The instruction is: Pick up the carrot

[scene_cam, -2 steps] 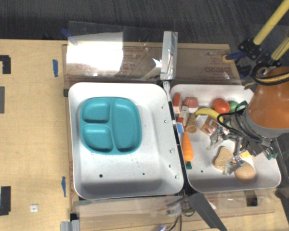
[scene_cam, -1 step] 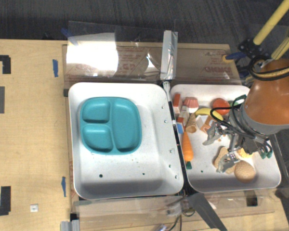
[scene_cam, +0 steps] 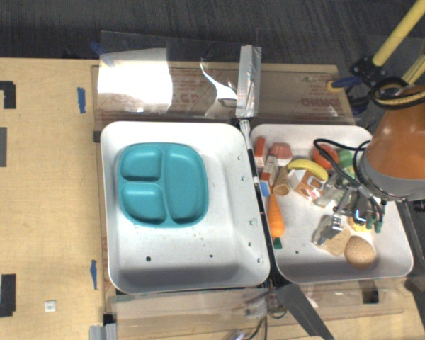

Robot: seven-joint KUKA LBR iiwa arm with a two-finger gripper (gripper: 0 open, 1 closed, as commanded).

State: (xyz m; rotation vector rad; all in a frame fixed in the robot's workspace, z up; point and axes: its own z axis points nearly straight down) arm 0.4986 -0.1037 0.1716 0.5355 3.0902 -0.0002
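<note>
Right bin [scene_cam: 397, 261] | carrot [scene_cam: 276, 218]: orange, slim, lying along left wall | gripper [scene_cam: 331, 227]: state unclear

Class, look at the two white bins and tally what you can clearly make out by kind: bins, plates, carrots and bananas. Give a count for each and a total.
White bins: 2
Teal divided plate: 1, in the left bin
Carrot: 1, in the right bin by the divider
Banana: 1, in the right bin
Total: 5
Other small items near the gripper are too cluttered to count.

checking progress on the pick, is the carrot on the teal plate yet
No, the carrot lies in the right bin along its left wall, while the teal plate sits in the left bin.
</note>
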